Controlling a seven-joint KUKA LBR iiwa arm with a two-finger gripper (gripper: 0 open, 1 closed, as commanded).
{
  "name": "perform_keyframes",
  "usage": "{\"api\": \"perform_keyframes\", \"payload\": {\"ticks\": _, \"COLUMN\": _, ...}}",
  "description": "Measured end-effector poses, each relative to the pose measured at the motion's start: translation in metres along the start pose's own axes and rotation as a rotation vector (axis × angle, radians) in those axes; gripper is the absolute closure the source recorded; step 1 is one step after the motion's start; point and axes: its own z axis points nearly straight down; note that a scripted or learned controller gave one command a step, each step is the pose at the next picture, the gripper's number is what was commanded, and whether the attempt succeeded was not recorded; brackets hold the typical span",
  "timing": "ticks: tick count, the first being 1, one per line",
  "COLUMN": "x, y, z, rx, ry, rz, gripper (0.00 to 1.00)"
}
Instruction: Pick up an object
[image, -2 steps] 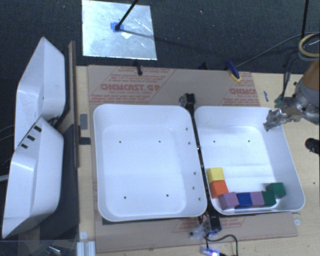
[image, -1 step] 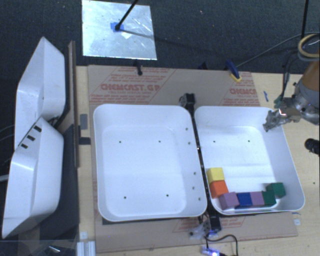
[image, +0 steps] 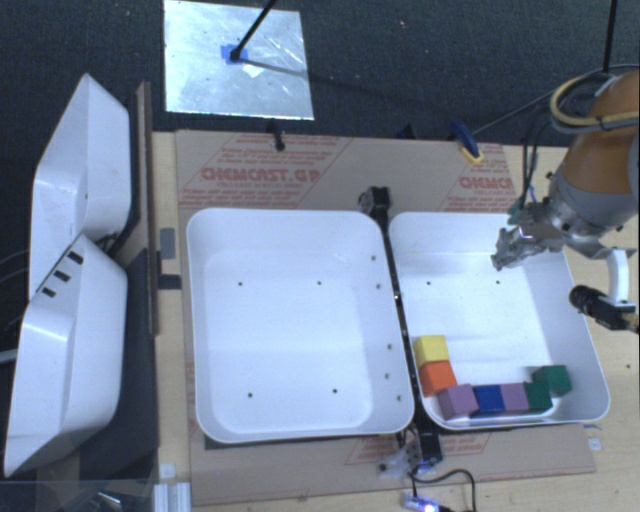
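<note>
Gripper (image: 512, 247): poised over the far half of the right bin (image: 590, 370), nothing visibly in it; open or closed, impossible to tell from this angle. Well apart from the blocks, so judged to be still at the approach.

To do this well: settle on one target before descending. Best bet, probably the yellow block (image: 431, 349), at the far end of the cluster with bare floor beyond it and to its right. Centre directly above, come straight down, and line up the grip to avoid the orange block (image: 437, 377) touching its near side and the bin wall just beside it. Lift slowly, checking for slip.

Small, matte, square-edged cubes, likely light and easy to nudge. Past the orange one, along the near wall: purple block (image: 458, 400), blue block (image: 489, 399), lilac block (image: 514, 397), green block (image: 548, 383) in the corner. Alongside, the left bin (image: 200, 300).
</note>
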Motion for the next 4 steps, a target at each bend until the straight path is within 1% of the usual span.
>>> {"api": "perform_keyframes", "payload": {"ticks": 1, "x": 0.058, "y": -0.011, "z": -0.011, "rx": -0.001, "ry": 0.0, "rz": -0.001, "gripper": 1.0}}
{"api": "perform_keyframes", "payload": {"ticks": 3, "x": 0.165, "y": -0.027, "z": 0.005, "rx": 0.0, "ry": 0.0, "rz": -0.001, "gripper": 1.0}}
{"api": "perform_keyframes", "payload": {"ticks": 4, "x": 0.207, "y": -0.035, "z": 0.001, "rx": -0.001, "ry": 0.0, "rz": 0.0, "gripper": 1.0}}
